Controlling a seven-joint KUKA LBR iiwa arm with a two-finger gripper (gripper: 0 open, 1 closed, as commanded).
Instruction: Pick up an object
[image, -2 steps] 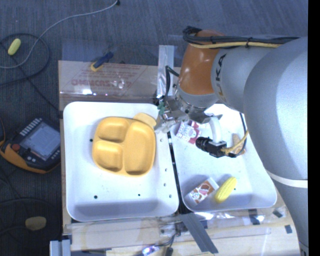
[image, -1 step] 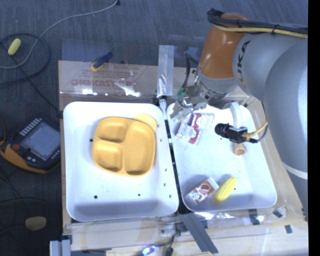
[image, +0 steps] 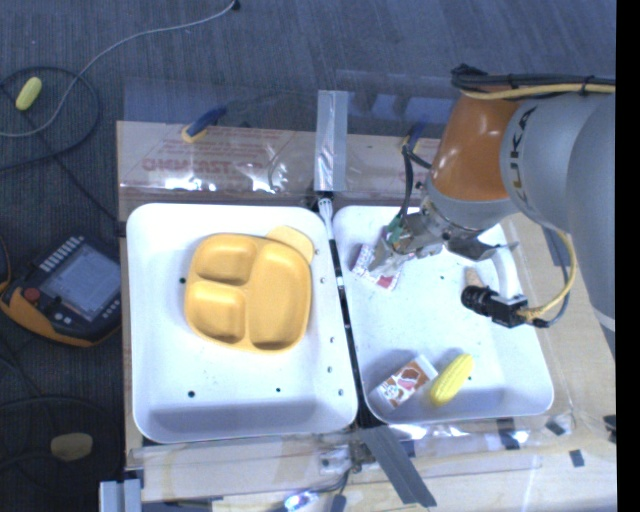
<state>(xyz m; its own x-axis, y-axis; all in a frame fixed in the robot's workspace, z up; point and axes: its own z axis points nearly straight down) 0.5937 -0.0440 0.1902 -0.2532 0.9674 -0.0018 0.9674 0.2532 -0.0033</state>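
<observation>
The jaws (image: 392, 243) hang low in the right bin (image: 530, 400), at its far left corner, right over a small red-and-white packet (image: 368, 266); I cannot tell how they stand, nor whether the packet is caught. So the pick looks to be at the grasping stage, with the lift left to do. Nearer the camera from the jaws lie a yellow corn cob (image: 451, 378) and a second small packet (image: 402, 385) just beside it. To the jaws' left, the other bin (image: 150, 400) carries a yellow divided tray (image: 248, 290). The table sits on dark carpet, where a teach pendant (image: 65, 290) and cables lie.
</observation>
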